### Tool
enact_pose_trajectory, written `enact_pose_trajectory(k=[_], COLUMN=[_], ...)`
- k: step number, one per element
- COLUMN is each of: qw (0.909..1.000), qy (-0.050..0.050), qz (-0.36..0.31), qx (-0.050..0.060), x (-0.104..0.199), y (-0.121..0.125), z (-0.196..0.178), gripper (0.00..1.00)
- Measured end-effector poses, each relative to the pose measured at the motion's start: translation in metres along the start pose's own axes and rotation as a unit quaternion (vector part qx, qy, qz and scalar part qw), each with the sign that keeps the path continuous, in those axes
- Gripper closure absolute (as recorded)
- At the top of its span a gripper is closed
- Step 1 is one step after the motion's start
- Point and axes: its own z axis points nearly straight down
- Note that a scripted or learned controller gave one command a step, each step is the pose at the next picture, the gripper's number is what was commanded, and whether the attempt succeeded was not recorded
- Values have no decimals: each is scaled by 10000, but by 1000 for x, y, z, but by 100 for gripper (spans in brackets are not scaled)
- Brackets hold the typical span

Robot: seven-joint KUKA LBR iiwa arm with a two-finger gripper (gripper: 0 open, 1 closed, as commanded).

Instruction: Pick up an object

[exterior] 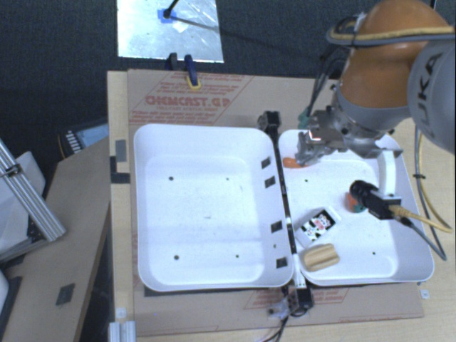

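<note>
the gripper (pixel 311 147) hangs beside the small orange piece (pixel 291 162) in the upper left corner of the white right bin (pixel 367 242); its opening i cannot tell. so near the wall, it may strike the rim and miss.

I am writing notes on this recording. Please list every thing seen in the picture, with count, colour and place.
left bin: 1, white, left side of the bench
right bin: 1, white, right beside it
orange piece: 1, orange, back left of the right bin
card: 1, white with black marks, left part of the right bin
block: 1, tan, front left of the right bin
lump: 1, orange-red, middle of the right bin
cardboard: 1, brown with red print, under both bins
metal sheet: 1, silver, behind the bench
arm: 1, grey with orange band, from the right
gripper: 1, grey, by the orange piece
</note>
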Motion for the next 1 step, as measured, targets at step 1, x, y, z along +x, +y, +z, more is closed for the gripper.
enact_pose_trajectory(k=[1], qw=[10000], qy=[-4], qz=[15], qx=[22], x=[67], y=[15], z=[-50], gripper=[100])
